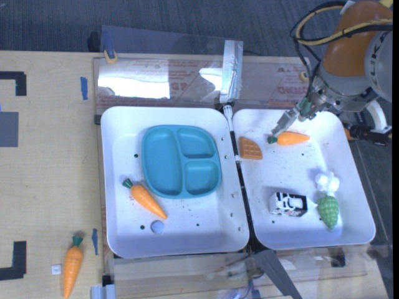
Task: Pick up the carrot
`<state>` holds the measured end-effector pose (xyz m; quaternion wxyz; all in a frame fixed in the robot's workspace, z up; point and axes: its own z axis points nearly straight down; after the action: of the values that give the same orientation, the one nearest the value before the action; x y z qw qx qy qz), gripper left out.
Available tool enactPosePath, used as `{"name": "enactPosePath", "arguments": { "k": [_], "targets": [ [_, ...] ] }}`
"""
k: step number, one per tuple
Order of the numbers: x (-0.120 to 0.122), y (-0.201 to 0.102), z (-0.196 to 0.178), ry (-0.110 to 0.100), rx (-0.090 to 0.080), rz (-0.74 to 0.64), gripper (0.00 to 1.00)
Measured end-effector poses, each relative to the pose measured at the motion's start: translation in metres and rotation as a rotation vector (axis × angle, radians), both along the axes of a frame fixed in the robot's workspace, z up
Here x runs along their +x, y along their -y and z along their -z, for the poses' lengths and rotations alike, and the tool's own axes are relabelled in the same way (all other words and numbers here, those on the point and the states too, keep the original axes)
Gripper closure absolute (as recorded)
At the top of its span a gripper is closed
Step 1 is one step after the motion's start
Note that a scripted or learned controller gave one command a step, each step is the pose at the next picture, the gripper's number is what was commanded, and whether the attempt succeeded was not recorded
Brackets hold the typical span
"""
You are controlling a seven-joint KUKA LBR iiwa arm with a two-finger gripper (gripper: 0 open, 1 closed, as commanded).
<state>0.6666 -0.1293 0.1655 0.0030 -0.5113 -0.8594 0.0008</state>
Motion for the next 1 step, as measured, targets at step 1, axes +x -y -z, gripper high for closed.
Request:
{"name": "enactPosePath", "arguments": {
  "k": [1],
  "targets": [
    [-0.0071,0.0255,0.0727,-0.011,0.003,-0.375,0.0]
  ]
}}
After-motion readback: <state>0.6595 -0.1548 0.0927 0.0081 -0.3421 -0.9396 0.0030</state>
